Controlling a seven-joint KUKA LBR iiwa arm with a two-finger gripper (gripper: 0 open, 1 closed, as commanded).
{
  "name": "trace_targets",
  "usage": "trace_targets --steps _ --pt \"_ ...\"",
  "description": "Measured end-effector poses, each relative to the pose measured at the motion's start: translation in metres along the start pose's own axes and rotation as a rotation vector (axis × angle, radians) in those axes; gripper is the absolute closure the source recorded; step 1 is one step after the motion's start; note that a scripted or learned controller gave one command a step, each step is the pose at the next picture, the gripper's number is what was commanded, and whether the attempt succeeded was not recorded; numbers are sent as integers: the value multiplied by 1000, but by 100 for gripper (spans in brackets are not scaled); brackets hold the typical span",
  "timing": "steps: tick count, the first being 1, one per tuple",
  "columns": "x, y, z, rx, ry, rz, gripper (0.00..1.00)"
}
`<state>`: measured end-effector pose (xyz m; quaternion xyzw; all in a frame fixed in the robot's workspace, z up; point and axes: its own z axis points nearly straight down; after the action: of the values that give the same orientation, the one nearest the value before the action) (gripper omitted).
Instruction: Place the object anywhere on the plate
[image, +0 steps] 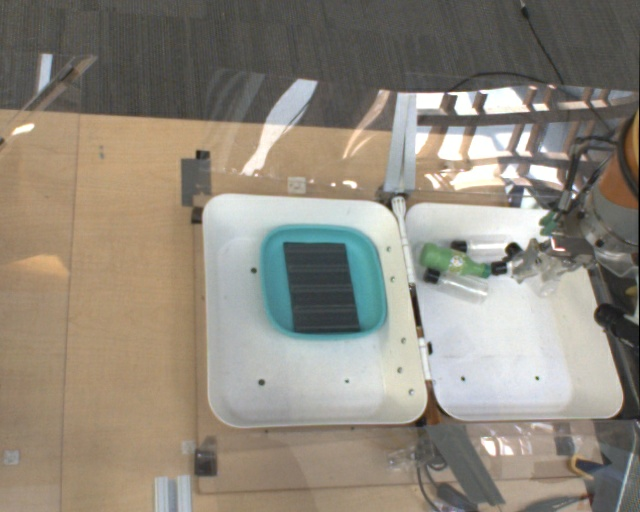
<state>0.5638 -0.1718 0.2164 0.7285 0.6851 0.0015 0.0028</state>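
Looks down from above the table (100, 300) at a slant, from its near edge toward the far one, with grey carpet (250, 40) running across the frame's 12 o'clock strip. Set far enough back to take in both white bins whole, the left bin (230, 390) with a teal plate (372, 290) near centre frame and the right bin (520, 390) toward 3 o'clock. Catches the arm (610, 215) coming in at the 3 o'clock edge, cropped by the frame there, and a strip of clear sheeting (300, 110) between 11 and 1 o'clock.
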Motion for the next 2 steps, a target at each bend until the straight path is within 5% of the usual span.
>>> trace_targets --steps 1,2 --pt "0 0 0 0 0 0 0" --pt "47 -16 32 2 1 13 0"
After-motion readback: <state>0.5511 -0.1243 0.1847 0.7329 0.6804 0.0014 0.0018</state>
